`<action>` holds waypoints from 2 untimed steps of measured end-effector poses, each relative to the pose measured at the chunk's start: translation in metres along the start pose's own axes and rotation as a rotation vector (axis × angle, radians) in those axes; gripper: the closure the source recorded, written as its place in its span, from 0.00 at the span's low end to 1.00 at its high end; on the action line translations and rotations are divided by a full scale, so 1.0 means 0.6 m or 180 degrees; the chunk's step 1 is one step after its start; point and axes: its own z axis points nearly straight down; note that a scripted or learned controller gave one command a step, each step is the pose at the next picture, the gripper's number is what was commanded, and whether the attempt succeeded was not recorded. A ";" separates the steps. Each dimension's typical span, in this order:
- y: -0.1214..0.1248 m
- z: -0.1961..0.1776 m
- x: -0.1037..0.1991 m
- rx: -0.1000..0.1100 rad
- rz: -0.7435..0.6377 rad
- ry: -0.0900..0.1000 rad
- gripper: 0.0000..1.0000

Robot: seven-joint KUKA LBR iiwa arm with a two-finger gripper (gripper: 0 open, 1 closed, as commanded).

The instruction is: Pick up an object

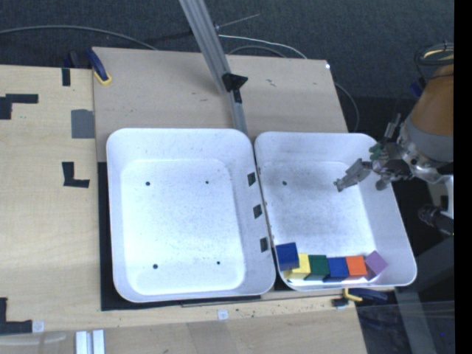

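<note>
Along the near wall of the right bin (383,220) sits a tight row of small coloured blocks (328,265): a blue block (286,254) at the row's left end, slightly raised against a yellow block (299,269), then a green block (318,265), a second blue one, an orange block (355,265) and a purple block (375,262) tilted up against the bin's near right corner. All of them touch or nearly touch one another, and the row is pressed into the curve where floor meets wall, so little room shows on the wall side, while the whole speckled floor beyond them lies open. The gripper (352,177) hangs over the far right part of this same bin, well apart from the blocks, its dark fingers (346,182) pointing leftward from the wrist; whether they are spread or pressed together cannot be told, and nothing shows between them. The arm (435,116) enters over the bin's right rim. Left of the right bin, rim to rim, lies the left bin (118,198), joined to it by small dark clips (257,211). Beyond the seam between the bins a slanted metal pole (210,43) rises from the bench (44,220).
</note>
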 end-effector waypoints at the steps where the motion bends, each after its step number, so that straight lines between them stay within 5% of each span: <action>1: 0.214 -0.287 0.066 -0.0037 -0.0012 -0.0009 0.00; 2: 0.160 -0.546 0.001 -0.0031 0.0004 -0.0013 0.00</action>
